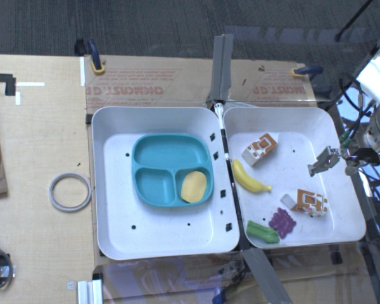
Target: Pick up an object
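While our jaws (323, 162) hang above the right bin (342, 230) near its far wall — whether parted or closed we cannot tell — the nearest pick, an orange-and-white carton (311, 202), lies just below them, beside purple grapes (282, 221).

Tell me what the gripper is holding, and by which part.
Nothing is held. The gripper hovers over bare floor of the right bin, apart from the box below it.
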Robot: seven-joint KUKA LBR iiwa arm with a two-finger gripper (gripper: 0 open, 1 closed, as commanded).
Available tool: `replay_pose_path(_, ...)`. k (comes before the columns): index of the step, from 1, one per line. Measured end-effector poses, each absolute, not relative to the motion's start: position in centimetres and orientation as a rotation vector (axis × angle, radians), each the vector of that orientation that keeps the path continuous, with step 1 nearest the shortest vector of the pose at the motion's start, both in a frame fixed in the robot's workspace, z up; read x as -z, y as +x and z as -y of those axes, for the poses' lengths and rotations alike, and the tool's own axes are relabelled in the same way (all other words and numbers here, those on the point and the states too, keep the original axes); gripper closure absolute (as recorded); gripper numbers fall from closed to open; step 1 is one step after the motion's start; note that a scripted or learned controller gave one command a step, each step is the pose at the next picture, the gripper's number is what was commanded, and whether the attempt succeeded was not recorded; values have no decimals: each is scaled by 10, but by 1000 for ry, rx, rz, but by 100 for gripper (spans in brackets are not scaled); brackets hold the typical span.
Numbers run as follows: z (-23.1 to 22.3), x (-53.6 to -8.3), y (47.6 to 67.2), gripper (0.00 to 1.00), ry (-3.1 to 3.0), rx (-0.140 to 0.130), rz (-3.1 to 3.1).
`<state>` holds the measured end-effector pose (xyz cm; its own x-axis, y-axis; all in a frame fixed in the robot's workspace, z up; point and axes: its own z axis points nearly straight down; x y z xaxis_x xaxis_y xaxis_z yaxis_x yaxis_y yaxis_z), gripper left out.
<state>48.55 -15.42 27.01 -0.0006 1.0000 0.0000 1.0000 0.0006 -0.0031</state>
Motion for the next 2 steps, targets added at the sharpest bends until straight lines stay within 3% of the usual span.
replay_pose_path(1,160,-92,547,0,-2348,-1,2086)
replay_pose_path(2,162,-100,547,100,-2351,-3,2080)
